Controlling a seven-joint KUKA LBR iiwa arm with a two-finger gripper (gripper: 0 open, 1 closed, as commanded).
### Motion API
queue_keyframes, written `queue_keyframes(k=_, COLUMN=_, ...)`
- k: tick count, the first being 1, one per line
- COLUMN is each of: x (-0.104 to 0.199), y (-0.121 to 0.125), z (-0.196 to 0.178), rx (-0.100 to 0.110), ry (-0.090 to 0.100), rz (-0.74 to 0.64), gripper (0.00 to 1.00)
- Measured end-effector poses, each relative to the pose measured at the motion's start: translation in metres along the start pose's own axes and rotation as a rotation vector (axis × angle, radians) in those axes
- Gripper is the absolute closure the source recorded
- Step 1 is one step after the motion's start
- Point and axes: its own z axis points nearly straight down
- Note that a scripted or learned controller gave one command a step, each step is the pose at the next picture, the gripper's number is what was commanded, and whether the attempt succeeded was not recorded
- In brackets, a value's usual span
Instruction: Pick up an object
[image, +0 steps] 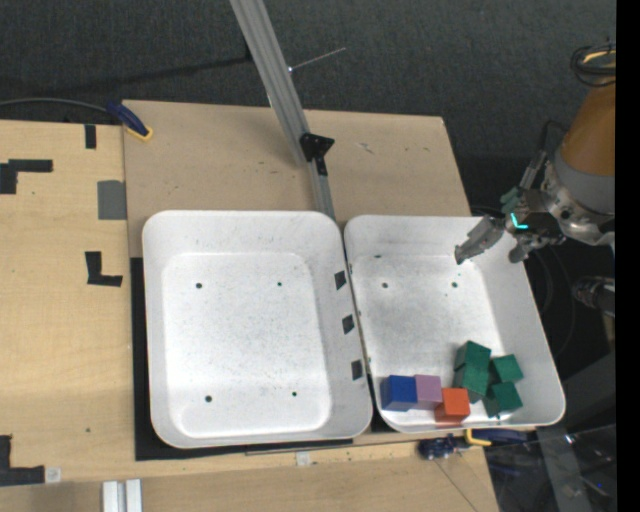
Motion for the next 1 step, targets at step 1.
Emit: queue_keyframes(k=1, x=-0.0089, y=0.0025, z=0.0562, rx=0.006, ry=0.000, rz=0.002, gripper=0.00)
